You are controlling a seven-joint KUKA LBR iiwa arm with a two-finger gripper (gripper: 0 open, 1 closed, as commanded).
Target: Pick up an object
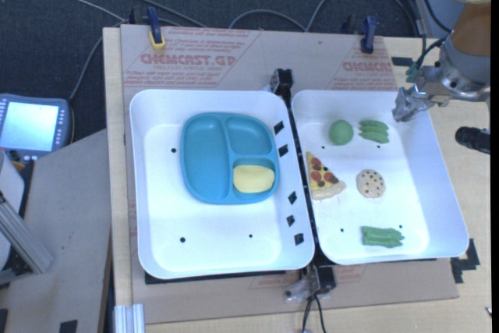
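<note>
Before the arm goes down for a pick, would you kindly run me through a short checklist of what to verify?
1. Claw carrying nothing: ok, nothing shows under it.
2. Claw over a target: not ok, it hangs at the right bin's far right rim, beside the pea pod.
3. Targets apart: ok, green ball, cookie, pizza slice and near pea pod lie separate.
4. Claw opening: cannot tell.
5. Blue tray out of the way: ok, in the left bin.

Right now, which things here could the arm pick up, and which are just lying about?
Could be picked:
round green ball
green bean pods
pizza slice
speckled cookie
second green pod
yellow lump

Lying about:
blue divided tray
blue clamps
grey handheld screen
</note>
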